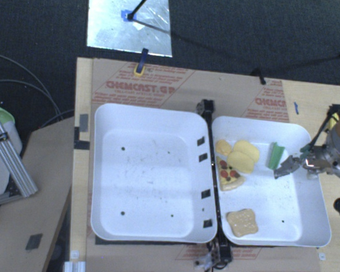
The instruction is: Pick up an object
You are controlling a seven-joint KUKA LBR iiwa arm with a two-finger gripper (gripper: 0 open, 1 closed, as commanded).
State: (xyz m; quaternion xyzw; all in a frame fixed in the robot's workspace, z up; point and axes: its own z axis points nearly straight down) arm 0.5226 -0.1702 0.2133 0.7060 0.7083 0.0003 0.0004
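The right bin [308, 229] holds yellow potato-like pieces [241, 155] near its left wall. Just below them lies a pizza slice [230, 176], and a slice of toast [243, 222] sits toward the front. A green piece [276, 155] lies in the upper middle. My gripper [286, 168] reaches in from the right, above the bin floor just right of and below the green piece. Nothing shows between its fingers.
The left bin [109, 128] stands beside the right one, joined by a black clamp strip [211, 176]. Both rest on a cardboard sheet [162, 85]. A metal plate [130, 19] lies on the floor behind. An aluminium frame [6, 156] stands at the left.
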